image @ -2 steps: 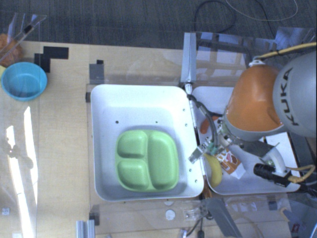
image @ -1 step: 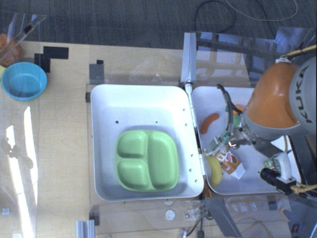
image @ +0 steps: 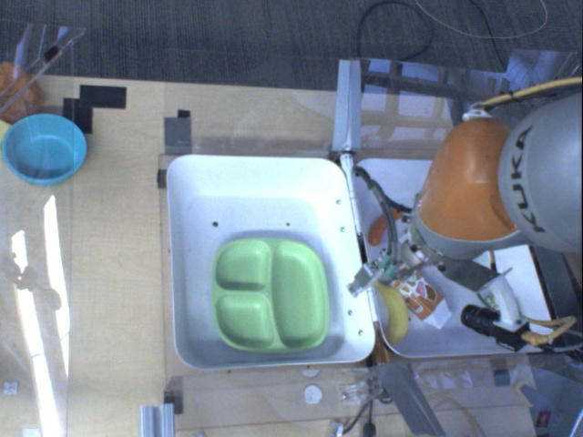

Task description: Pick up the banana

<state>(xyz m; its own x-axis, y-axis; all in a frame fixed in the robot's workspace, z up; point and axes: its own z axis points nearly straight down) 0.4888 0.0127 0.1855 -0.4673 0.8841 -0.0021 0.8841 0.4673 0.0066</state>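
The arm is looming over the right bin, hiding much of it. The banana is lying just below the claw, by the bin's left wall; the claw's state is impossible to tell.

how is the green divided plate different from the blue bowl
The green divided plate is squarish with three compartments; the blue bowl is round with one hollow. The plate looks larger in this view. The plate lies inside the left white bin; the bowl stands on the wooden bench, outside it.
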